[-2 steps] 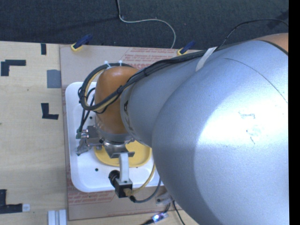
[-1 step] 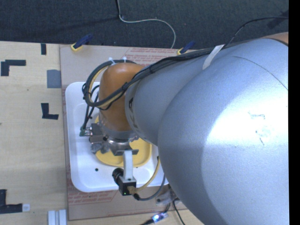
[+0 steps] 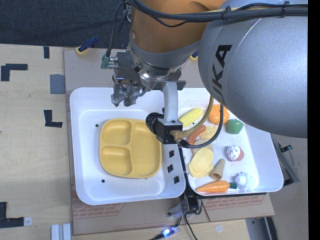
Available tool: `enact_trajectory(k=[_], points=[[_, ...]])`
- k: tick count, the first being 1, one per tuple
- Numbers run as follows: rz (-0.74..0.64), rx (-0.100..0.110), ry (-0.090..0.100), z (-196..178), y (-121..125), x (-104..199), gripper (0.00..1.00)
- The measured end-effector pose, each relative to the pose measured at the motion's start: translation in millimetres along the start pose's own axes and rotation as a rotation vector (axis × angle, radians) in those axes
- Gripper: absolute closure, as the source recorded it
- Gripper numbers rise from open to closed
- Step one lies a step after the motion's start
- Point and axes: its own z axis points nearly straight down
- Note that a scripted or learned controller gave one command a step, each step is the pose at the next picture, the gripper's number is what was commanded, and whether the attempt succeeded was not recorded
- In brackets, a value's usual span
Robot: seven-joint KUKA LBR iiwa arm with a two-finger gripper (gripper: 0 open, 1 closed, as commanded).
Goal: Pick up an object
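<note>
target: the yellow divided plate (image 3: 131, 148) lay flat in the left bin (image 3: 75, 134), across the middle and toward its near right corner. I took it as the closest candidate.
gripper: the gripper (image 3: 126, 98) sat over the left bin's far edge, just past the plate's far rim and apart from it.
grip state: I couldn't tell released or clenched from this view. I saw no object carried under it.
other candidates: all were in the right bin (image 3: 260, 159). The corn (image 3: 191, 116) and an orange fruit (image 3: 218, 115) were near its far left corner, with a green piece (image 3: 234, 126) just beside the fruit. A pale yellow slice (image 3: 201, 162) and a cone (image 3: 218, 169) lay mid-bin toward the left edge, and a carrot (image 3: 213, 187) lay along the near edge.
step: I judged this as pre-grasp positioning, with the pick not yet made.
next move: it needed a target commit. For the plate, that meant coming in toward the near edge and dropping onto the far rim, since a flat plate only offers a lip to pinch. For the right bin, it meant a traverse across the shared edge to something small like the corn.
risk: I expected a rim pinch on the plate to slip or tip it.
</note>
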Motion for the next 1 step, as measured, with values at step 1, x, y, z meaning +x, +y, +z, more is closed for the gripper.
enact_trajectory(k=[1], points=[[-0.002, 0.018, -0.01, 0.4, -2.0, 1.0, 1.0]])
